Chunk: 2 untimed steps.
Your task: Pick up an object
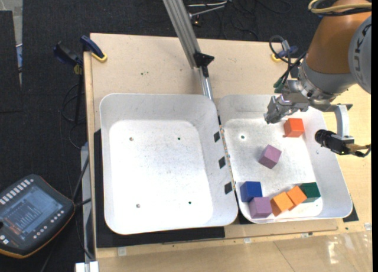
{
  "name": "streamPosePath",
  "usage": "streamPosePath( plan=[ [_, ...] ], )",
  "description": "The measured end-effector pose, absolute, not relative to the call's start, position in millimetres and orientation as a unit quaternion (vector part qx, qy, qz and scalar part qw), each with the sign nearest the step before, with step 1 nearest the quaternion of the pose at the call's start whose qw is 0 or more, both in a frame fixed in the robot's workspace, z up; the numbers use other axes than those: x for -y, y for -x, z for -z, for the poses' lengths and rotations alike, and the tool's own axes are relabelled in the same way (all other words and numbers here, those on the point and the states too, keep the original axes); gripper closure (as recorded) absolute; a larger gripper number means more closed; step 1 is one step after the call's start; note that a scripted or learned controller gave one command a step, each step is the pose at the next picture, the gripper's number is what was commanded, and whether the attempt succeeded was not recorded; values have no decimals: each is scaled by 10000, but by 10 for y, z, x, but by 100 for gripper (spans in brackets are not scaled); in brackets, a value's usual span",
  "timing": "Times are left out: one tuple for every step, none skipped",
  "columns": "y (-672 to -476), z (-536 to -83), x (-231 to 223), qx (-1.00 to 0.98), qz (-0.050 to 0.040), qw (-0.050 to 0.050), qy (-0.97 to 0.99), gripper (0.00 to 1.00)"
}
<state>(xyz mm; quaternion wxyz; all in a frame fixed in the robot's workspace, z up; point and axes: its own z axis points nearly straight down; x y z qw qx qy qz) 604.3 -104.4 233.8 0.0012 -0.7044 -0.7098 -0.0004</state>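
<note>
We're hovering the gripper [275, 113] at the right bin's [331, 164] far edge, just beside the orange cube [293, 127], grip state impossible to tell, so let's centre squarely over it before descending.

Bench [153, 58]: pale tan board, carrying two shallow white trays. Left bin [118, 106] beside right bin [332, 203], rims meeting at mid-bench. Blue clamp [90, 47] at far corner beyond left bin. Another clamp [280, 53] beyond right bin.
</note>
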Motion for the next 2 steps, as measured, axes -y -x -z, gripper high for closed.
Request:
streamPosePath(
  plan=[
    [-6002, -2238, 491, 7100, 4, 13, 7042, 100],
    [-5843, -2317, -7, 7100, 6, 12, 7042, 100]
  ],
)
